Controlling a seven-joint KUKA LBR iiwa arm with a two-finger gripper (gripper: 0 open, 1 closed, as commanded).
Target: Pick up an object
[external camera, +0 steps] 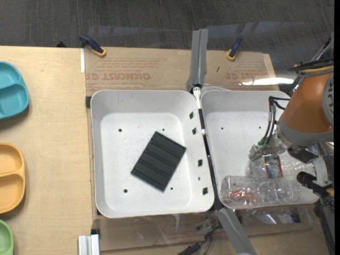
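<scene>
Nearest me is the clear plastic bottle [260, 191], lying on its side along the near wall of the right bin [234, 116]; I take it as my landmark. Just beyond the bottle, and touching or nearly touching its crinkled upper side, sits my tool [267, 158], lowered into that bin under the orange-banded arm [308, 110]. Nothing looks lifted yet, so I judge the pick not yet done: the grasp and the raise remain. How far the tool is spread I cannot tell (glare and clear plastic muddle it), nor whether it holds anything. Left of the bottle, across the divider, a black ribbed slab [159, 160] lies flat in the left bin [106, 142]. Farther back, brown cardboard [138, 73] covers the worktop.
</scene>
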